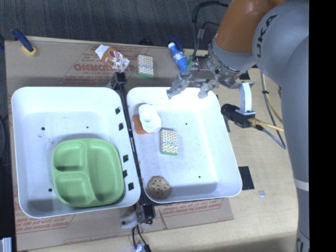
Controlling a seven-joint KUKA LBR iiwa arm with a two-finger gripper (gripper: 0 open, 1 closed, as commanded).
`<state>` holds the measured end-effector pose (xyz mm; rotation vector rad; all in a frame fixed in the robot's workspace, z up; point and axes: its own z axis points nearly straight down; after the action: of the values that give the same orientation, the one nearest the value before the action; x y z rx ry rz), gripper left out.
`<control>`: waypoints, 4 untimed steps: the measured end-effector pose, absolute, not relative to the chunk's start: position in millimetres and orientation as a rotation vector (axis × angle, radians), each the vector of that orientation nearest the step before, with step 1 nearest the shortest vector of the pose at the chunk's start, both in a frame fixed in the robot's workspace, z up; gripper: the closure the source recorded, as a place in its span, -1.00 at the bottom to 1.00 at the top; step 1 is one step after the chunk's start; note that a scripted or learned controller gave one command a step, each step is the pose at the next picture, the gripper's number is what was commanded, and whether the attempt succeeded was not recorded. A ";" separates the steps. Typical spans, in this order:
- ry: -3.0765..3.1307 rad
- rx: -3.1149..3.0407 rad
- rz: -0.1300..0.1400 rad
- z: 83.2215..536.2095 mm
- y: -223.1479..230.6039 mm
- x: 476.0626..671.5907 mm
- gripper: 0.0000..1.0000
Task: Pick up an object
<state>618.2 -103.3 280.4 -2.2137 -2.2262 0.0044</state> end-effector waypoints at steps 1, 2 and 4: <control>-2.231 -2.215 -0.003 95.6 -92.7 553.8 -1.00; -2.240 -2.217 -0.001 106.9 -95.4 555.3 1.00; -2.227 -2.214 0.002 215.1 -126.7 476.8 1.00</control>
<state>476.8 -126.7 215.1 -2.2138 -2.2269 0.0024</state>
